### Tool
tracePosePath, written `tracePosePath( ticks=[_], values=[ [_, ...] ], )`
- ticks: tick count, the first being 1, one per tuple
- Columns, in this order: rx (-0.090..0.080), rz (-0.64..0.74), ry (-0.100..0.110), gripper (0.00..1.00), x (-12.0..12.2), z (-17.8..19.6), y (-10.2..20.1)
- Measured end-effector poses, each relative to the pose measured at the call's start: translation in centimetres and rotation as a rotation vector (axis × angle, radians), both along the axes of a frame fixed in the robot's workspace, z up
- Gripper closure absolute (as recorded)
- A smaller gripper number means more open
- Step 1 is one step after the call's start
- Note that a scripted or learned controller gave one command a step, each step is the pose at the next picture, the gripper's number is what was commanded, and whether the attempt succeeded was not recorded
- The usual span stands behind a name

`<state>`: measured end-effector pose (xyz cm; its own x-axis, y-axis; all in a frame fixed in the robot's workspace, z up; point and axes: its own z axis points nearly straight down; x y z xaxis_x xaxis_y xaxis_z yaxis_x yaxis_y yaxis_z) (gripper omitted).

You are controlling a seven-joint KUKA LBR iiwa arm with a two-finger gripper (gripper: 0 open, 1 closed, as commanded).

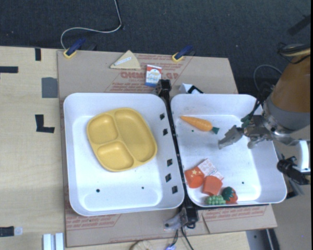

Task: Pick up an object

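- Two metal fingers on the gripper (240,137) stand spread apart, nothing between them, hanging over bare white floor toward the right side of the right bin (250,104).
- Behind the gripper, the arm (295,95) comes in from the right, smooth and rounded, grey at the wrist with a glossy orange band above.
- Just left of the fingers, near but apart, lies a carrot (197,123): a tapered orange cone, green stub pointing at the gripper.
- Down at the bin's near edge, a huddle of small toy foods: a round red-orange tomato (194,178), a blocky red-orange piece (213,185) touching it, a small white packet (207,167) just above, and knobbly green bits (222,197) in the corner.
- Over in the left bin (73,139), well apart from the gripper, rests a yellow plate (121,138), matte plastic, rounded, split into three compartments.
- Both bins are shallow white trays with rounded corners, joined by a black strip, sitting on flat brown cardboard (208,69).
- On the cardboard behind the bins: a pale wedge-shaped piece (127,60) and a small red-and-white carton (153,75).
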<state>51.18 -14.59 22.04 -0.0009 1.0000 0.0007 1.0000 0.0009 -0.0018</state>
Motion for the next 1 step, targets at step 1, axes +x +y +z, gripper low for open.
tracePosePath(
  ticks=[1],
  values=[
    [-0.002,0.001,-0.008,0.00,4.50,-13.34,-1.29]
  ],
)
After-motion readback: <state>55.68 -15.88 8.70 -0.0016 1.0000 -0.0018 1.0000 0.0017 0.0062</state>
